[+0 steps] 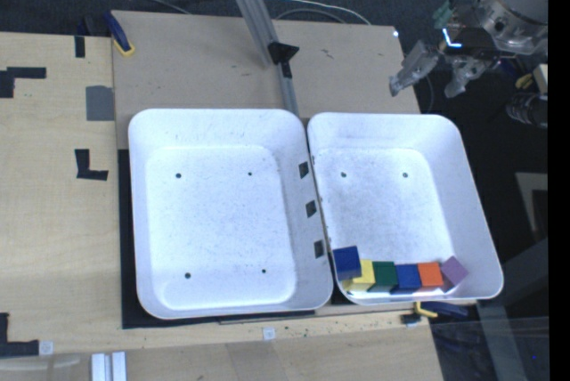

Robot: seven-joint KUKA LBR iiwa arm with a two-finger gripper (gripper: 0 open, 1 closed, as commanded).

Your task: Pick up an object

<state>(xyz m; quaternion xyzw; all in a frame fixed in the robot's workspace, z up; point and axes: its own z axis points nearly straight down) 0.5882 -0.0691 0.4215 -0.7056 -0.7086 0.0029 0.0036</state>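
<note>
Tool (434,74) seemingly open, above bench (205,59).

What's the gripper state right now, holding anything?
Gripper: open, holding nothing, up beyond the far edge of the right bin. The blocks sit along that bin's near wall.

I see a row of small blocks (396,272) at the right bin's (445,192) six o'clock wall: blue, yellow, green, blue, orange, purple, touching.
</note>
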